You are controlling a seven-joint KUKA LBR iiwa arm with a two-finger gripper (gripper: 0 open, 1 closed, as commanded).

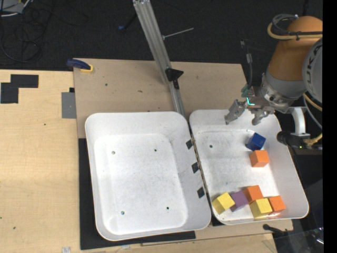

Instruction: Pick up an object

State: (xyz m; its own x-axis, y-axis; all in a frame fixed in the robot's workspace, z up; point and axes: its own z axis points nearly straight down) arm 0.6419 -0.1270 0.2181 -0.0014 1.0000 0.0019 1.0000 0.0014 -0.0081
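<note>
The bench (131,86) was a pale wooden surface, and two shallow white bins sat on it side by side, the left bin (139,175) and the right bin (231,141) meeting along their inner rims, where small black clips (194,167) sat at the seam. A dark mat (84,194) showed under the left bin's left and front edges, and near the bench's far left corner lay a small blue and yellow clamp (80,65). A slanted metal rail (158,51) rose from the bench just behind the seam between the bins.
</note>
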